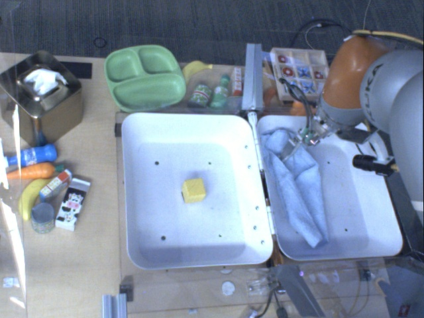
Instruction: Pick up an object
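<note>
flanking a tan bench [93, 244], two white bins [199, 244] sit side by side.

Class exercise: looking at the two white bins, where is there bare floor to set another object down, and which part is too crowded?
Left bin: bare floor all around the yellow block. Right bin: bare strip right of the blue cloth. Crowded: the right bin's upper left, where the gripper meets the cloth.

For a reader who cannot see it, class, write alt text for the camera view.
A grey robot arm reaches from the right, its end effector low over a crumpled light blue cloth in the right white bin. The left white bin holds a small yellow block. A green divided tray lies beyond the bins.
</note>
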Robot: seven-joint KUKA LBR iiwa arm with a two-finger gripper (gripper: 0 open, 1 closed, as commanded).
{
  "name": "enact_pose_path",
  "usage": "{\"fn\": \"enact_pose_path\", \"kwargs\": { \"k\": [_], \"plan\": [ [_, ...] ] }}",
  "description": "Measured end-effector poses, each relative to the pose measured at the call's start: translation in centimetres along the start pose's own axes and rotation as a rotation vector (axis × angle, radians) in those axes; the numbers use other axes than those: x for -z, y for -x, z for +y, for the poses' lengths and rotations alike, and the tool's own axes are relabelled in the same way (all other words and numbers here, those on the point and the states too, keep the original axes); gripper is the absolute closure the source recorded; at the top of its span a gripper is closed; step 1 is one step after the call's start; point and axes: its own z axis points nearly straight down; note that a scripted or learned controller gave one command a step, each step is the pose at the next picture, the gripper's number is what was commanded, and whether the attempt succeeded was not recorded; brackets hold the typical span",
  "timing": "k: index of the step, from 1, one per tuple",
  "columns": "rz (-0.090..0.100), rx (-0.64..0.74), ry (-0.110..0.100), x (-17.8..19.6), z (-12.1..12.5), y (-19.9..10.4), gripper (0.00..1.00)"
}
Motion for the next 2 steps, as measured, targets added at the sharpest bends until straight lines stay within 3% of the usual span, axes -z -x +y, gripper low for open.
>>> {"fn": "enact_pose_path", "kwargs": {
  "k": [1,2],
  "plan": [
    [-0.002,0.046,-0.003,0.0,0.0,-0.1,0.00],
    [0.001,-0.129,0.026,4.8,1.2,-0.9,0.00]
  ]
}}
